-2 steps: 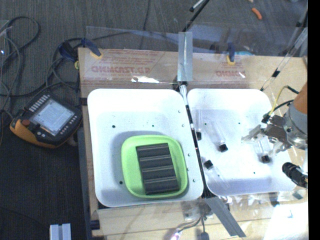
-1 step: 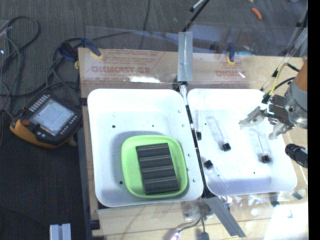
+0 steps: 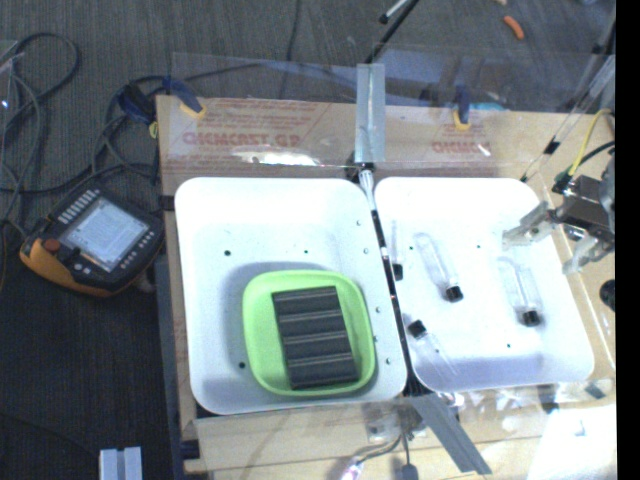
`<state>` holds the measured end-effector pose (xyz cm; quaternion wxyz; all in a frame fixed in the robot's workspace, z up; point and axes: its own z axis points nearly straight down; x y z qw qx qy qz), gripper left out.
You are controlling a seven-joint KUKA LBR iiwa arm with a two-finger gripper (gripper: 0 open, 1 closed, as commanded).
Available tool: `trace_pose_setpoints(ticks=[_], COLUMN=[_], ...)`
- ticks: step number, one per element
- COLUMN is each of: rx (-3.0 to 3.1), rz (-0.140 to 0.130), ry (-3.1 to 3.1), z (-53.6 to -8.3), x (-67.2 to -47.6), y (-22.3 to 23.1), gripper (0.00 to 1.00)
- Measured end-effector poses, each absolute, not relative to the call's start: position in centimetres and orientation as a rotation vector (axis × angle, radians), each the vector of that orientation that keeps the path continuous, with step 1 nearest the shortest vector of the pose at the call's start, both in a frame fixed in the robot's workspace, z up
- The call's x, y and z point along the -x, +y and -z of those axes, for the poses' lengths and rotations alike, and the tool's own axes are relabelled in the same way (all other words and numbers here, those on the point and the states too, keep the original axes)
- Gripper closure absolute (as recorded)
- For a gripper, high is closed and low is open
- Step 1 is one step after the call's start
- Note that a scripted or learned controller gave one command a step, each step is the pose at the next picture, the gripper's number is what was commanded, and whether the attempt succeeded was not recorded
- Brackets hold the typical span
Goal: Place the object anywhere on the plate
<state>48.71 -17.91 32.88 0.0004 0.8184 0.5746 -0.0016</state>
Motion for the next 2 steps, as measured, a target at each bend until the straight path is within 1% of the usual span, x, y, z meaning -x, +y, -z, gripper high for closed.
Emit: trace_pose_setpoints(ticks=[1, 2], rx=[-2.602, -2.623], rz=[0.004, 0.007], ry=[1.757, 1.727], z=[-37.5, -33.3], x=[-51.7, -53.7], y=[-19.5, -20.0], gripper=[0.0, 0.0])
